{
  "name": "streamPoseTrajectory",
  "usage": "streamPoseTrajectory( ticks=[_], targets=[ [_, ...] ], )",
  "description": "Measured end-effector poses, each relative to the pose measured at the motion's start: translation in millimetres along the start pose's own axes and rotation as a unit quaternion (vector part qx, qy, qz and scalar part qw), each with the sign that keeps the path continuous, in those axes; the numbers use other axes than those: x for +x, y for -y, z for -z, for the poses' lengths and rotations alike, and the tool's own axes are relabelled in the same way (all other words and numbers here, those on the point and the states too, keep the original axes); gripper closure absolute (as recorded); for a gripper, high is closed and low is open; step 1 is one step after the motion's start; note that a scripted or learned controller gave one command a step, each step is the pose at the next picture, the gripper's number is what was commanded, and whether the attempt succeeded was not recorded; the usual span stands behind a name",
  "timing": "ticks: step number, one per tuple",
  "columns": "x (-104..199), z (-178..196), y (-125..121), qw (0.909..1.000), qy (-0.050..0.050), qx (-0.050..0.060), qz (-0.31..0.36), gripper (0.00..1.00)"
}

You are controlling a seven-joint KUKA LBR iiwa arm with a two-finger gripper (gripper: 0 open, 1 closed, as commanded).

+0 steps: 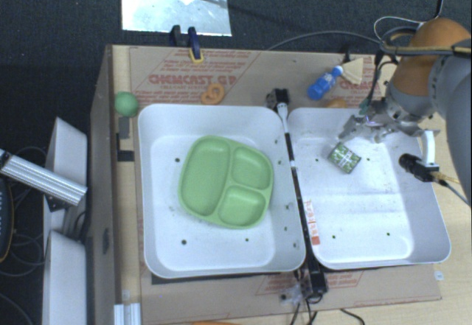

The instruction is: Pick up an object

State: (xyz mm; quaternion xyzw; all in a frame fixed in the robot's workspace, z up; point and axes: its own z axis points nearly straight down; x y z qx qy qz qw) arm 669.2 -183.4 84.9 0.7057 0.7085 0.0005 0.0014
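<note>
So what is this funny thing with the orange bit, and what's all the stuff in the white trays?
That is a robot arm, grey with an orange band, reaching in from the right side of the picture. A computer program moves it, and its job is to pick something up. The picture comes from one camera fixed above the bench, looking down at a slant.

On the bench sit two shallow white bins side by side. The left bin holds a green plate with three sections. The right bin holds a small green and white block.

The arm's grabbing part, called the end effector, hangs just above and beside that block. Nothing can be seen between its fingers.

Behind the bins lie a blue bottle, a green ball and an orange pretzel-shaped toy.
</note>
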Motion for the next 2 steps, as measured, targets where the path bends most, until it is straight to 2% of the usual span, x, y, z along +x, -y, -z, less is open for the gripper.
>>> streamPoseTrajectory(
  ticks=[2],
  targets=[
    [-11.6,0.7,-0.2,1.0000,0.000,-0.001,-0.001,0.00]
  ],
)
